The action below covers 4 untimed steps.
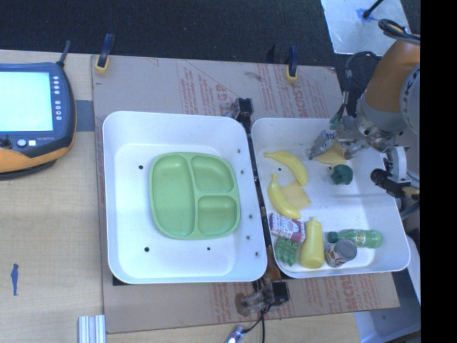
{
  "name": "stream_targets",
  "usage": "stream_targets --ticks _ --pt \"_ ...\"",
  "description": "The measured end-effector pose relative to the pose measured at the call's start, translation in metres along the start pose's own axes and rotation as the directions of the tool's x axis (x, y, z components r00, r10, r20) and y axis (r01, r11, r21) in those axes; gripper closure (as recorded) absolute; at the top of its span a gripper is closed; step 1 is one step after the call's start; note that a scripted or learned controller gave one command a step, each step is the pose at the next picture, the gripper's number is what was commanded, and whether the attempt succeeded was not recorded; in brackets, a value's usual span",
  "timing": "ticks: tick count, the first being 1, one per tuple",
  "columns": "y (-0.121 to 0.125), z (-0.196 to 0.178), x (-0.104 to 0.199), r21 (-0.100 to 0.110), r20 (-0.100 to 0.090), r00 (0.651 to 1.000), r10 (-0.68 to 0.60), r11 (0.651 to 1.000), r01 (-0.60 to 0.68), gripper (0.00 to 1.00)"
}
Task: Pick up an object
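Yellow and green crowd the right bin (382,213) in the camera view: two bananas (287,164), a mustard bottle (313,243), a green bottle (360,238), a can (343,251), a dark green piece (342,174). The gripper (334,143) hangs over the bin's far side, above a yellow object (330,157); whether it grasps anything cannot be told. Risk: a slip or nudge against that crowding. The left bin (128,191) holds a green divided tray (194,194).

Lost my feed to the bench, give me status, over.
Gripper low over right bin, far end, nothing seen held. Yellow piece just beside it, green object near. Bananas mid-bin, apart from the gripper.
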State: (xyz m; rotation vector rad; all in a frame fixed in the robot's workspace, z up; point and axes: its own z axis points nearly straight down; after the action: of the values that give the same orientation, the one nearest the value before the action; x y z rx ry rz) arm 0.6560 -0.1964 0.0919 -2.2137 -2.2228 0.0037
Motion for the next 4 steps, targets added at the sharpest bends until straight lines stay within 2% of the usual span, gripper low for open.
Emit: stream_targets --ticks 1,2,3,4 --pt "0.0 -0.011 -0.001 0.0 0.001 1.0 -0.002 1.0 0.002 1.0" --pt "0.0 -0.011 -0.001 0.0 0.001 1.0 -0.002 1.0 0.002 0.0" --pt "0.0 0.0 0.009 0.001 0.001 1.0 -0.001 1.0 0.001 0.0" --pt "0.0 0.0 -0.015 -0.004 0.002 1.0 0.002 1.0 -0.002 0.0"
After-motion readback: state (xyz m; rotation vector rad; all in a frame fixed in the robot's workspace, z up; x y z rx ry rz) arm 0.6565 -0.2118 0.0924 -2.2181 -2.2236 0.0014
